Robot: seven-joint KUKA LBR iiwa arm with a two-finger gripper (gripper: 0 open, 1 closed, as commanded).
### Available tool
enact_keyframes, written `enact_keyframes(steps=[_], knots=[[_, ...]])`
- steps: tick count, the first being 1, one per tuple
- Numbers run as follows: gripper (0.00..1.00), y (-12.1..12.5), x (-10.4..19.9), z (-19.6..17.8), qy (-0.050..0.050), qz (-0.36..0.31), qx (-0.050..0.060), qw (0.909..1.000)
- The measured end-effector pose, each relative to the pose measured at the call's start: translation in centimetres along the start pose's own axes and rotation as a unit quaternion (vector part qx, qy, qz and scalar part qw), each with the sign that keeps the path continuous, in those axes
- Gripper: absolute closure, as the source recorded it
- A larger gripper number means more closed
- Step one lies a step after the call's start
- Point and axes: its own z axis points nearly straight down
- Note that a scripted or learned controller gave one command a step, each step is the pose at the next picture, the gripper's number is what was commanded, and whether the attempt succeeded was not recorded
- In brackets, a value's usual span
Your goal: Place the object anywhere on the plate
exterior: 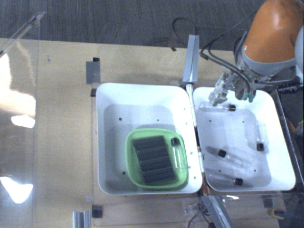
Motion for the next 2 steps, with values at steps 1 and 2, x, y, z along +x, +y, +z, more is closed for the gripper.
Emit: enact_keyframes(steps=[1,2], knots=[[1.00,3.92,4.96,3.95,0.008,-0.083,0.002,0.9966],[0.00,3.90,4.95,3.94,0.008,-0.082,0.001,0.9966]])
